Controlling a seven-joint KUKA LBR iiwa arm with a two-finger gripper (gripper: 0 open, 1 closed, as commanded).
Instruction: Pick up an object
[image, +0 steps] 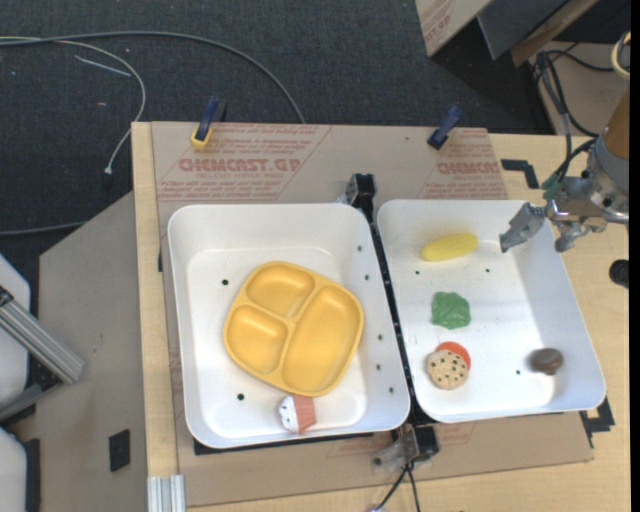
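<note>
Gripper seen spread wide, nothing held, above right bin's far edge; banana lies nearby to its left.

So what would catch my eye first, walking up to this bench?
Probably the big yellow divided plate in the left bin, with a small red-and-white toy beside its near edge. Then the right bin, holding a yellow piece, a green lump and a cookie, with the gripper above its far corner.
</note>
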